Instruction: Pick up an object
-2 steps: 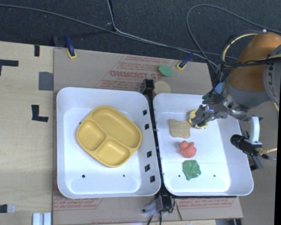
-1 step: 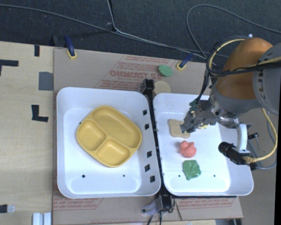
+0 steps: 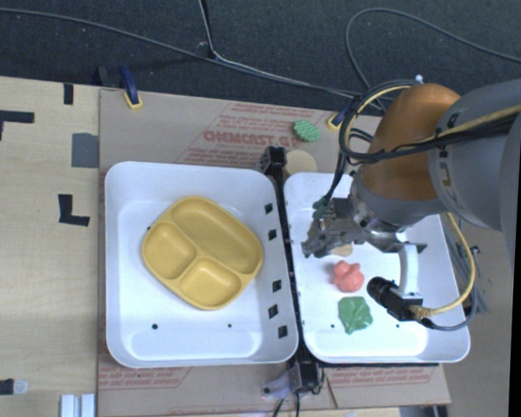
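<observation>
In the right bin (image 3: pixel 445 344) lie a small red-orange object (image 3: pixel 348 276) and a green leafy object (image 3: pixel 355 315) just below it. My gripper (image 3: pixel 326 239) hangs over the bin's upper left part, up and to the left of the red-orange object. A pale bit shows right by the gripper, too small to identify. The orange-banded wrist (image 3: pixel 412 141) and grey arm cover the bin's upper right. A yellow three-compartment tray (image 3: pixel 202 252) lies in the left bin (image 3: pixel 119 327).
A small green object (image 3: pixel 305 130) lies on the cardboard behind the bins. A black divider (image 3: pixel 284 248) runs between the bins. A black cable fitting (image 3: pixel 393 299) and yellow hose hang over the right bin's lower right. Cables trail across the dark floor behind.
</observation>
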You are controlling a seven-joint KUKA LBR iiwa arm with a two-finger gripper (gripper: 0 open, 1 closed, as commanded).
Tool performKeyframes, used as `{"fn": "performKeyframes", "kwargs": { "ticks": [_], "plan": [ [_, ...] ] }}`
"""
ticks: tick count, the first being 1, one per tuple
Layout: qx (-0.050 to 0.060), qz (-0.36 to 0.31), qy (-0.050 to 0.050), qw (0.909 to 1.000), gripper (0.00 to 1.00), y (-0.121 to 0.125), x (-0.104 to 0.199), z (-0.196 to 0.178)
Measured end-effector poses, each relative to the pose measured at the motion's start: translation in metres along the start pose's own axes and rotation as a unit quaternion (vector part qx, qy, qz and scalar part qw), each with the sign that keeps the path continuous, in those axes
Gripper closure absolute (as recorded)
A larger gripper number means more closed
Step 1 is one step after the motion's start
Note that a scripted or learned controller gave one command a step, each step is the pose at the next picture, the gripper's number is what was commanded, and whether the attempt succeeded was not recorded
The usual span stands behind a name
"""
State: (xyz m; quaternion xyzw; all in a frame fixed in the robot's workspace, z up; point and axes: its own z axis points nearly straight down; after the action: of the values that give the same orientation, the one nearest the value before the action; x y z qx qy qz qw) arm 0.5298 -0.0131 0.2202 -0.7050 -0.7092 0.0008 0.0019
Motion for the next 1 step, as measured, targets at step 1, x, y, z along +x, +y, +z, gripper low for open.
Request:
{"fn": "performKeyframes", "kwargs": {
  "ticks": [1],
  "plan": [
    [0.000, 0.000, 0.000, 1.0000, 1.00, -0.0130, 0.0503, 0.0093]
  ]
}}
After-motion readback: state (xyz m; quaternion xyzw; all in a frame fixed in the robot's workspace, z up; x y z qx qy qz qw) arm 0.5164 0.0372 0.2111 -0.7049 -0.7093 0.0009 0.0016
